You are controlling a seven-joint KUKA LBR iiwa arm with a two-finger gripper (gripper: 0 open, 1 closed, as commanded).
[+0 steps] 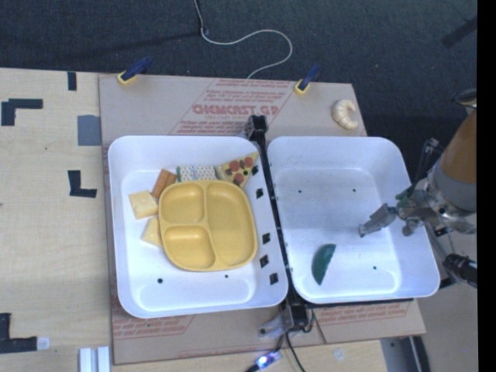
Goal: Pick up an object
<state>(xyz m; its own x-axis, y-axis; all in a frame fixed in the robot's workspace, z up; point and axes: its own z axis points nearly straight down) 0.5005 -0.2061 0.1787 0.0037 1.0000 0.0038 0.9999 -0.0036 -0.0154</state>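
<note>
hand (376, 225) over right bin (341, 157), green object (322, 263) nearby

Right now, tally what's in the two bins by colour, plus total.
Yellow: 3 - divided plate, two pale square pieces at its left
Brown/orange: 1 - flat piece
Multicoloured: 2 - pizza-like slice, speckled piece
Green: 1 - leaf-shaped item, right bin
Total: 7

The claw hangs over the right bin, above the green item.

Small dark green object (323, 261), elongated and tilted, lying flat on the right bin (341, 169) floor near its front edge.
</note>
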